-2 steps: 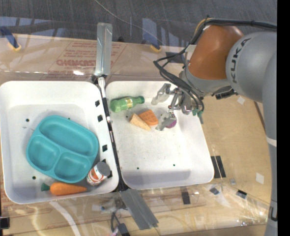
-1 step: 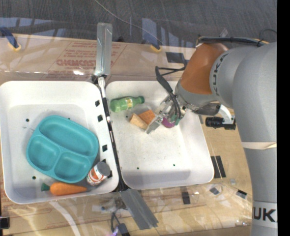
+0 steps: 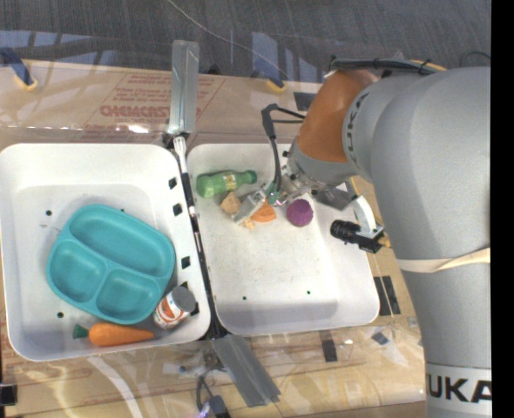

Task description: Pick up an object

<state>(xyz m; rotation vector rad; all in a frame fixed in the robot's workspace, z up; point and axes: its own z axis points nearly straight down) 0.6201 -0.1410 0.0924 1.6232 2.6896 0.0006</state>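
My gripper (image 3: 259, 204) is low in the right bin (image 3: 283, 303), near its back edge, among a cluster of small things. A green bottle (image 3: 225, 181) lies on its side just to the gripper's upper left. A small tan piece (image 3: 231, 204) rests right beside it on the left. An orange piece (image 3: 262, 219) sits directly under the gripper tip, partly covered by it. A purple ball (image 3: 300, 212) lies just to the right. I cannot tell whether the gripper touches any of them.
The left bin (image 3: 22, 172) holds a teal divided plate (image 3: 111, 262), a carrot (image 3: 120, 334) at the front and a small can (image 3: 174, 307) in the front right corner. The grey arm (image 3: 431, 172) covers the right bin's right side.
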